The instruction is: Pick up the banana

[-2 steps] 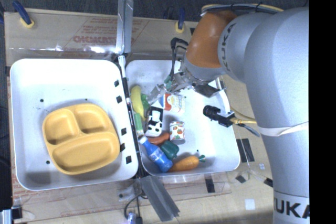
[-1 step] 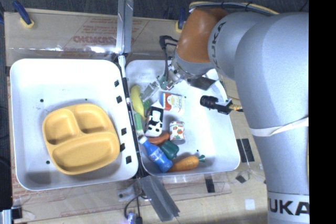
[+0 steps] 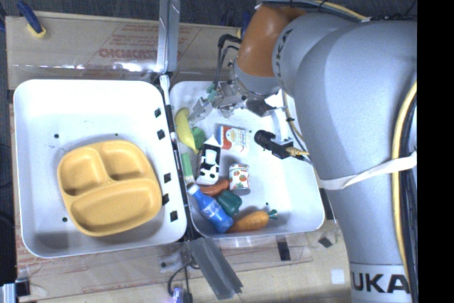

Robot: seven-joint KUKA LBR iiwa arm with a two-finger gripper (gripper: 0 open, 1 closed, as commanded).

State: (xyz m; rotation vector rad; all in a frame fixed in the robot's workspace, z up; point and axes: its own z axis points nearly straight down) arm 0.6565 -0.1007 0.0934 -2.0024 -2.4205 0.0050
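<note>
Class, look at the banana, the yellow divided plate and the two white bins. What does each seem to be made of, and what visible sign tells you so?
Banana: probably moulded plastic, a toy; even yellow, smooth skin with soft sheen.
Yellow divided plate: likely plastic, semi-matte; one uniform colour, rounded moulded compartments.
White bins: seemingly plastic, smooth; rounded corners, faint glare. None is certain by look alone.

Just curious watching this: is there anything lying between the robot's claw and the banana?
In the camera view, hardly anything: the gripper hovers just above-right of the banana, with bare white bin floor between them.
</note>
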